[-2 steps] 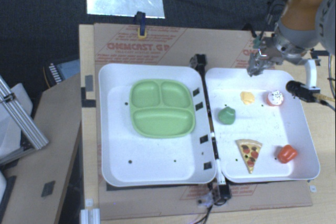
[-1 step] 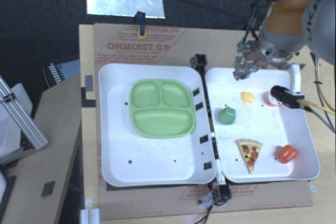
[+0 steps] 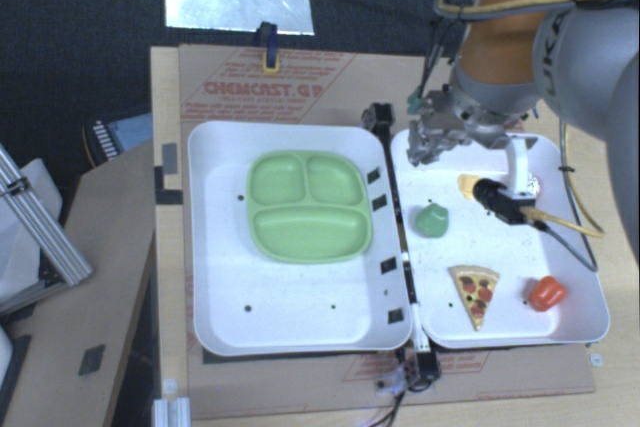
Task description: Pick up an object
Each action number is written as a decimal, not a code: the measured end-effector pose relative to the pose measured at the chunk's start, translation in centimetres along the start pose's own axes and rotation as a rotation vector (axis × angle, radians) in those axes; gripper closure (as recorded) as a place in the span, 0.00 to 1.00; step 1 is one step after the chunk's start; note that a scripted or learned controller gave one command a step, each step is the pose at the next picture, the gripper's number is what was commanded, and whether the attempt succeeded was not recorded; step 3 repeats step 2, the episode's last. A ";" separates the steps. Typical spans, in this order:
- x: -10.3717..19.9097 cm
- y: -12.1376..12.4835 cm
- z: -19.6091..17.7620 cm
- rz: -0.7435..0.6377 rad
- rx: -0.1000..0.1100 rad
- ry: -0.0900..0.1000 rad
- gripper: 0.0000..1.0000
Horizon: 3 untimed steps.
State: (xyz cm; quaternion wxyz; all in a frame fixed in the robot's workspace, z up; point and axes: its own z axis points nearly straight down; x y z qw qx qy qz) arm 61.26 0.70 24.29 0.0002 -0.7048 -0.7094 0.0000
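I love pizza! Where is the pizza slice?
The pizza slice lies near the front edge of the right bin, left of the red pepper and below the green piece.

There are two white bins (image 3: 210, 315), one green plate (image 3: 305, 207), one pizza slice (image 3: 475, 290), one red pepper (image 3: 546, 293), and one green toy (image 3: 432, 220).

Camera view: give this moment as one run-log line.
gripper: over right bin far-left corner, nothing seen held | right bin: green piece, pizza slice, red piece | left bin: green plate
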 end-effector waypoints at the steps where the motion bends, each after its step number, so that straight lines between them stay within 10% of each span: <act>1: 4.1 -1.7 1.2 -0.001 0.001 0.001 1.00; 3: 9.2 -3.0 0.7 -0.003 0.000 0.002 1.00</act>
